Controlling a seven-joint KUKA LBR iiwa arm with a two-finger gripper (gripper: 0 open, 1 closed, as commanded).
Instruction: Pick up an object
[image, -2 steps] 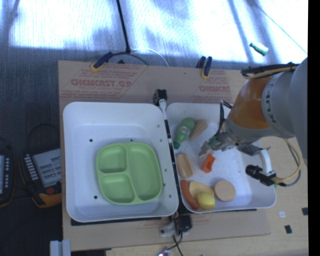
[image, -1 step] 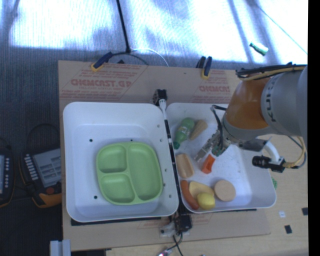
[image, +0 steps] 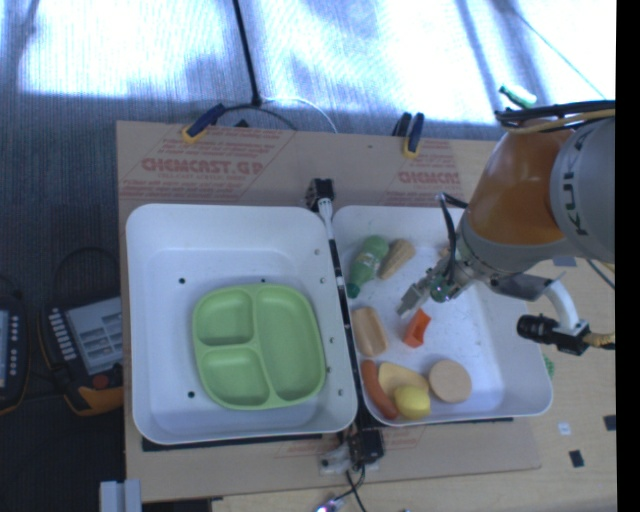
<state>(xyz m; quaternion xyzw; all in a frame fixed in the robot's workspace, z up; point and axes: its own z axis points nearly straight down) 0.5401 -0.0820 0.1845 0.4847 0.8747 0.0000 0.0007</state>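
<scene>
The right bin (image: 520, 395) holds several toy foods. My gripper (image: 426, 292) hangs over its middle, fingers open and nothing between them. Just below the fingertips lies a small red-orange piece (image: 417, 327), apart from them. A green bottle-shaped toy (image: 367, 258) and a tan roll (image: 397, 257) lie at the bin's far left. A pale bun (image: 368, 330) rests along the left wall. At the near edge sit an orange carrot (image: 377, 387), a yellow wedge (image: 400, 376), a yellow lemon (image: 412, 401) and a round tan disc (image: 450, 380).
The left bin (image: 160, 250) holds a green divided plate (image: 260, 345). A black bar (image: 335, 250) runs along the seam between the bins. The arm's orange band (image: 520, 190) looms over the right bin's far right corner. A black cable fitting (image: 545, 330) juts out at the right rim.
</scene>
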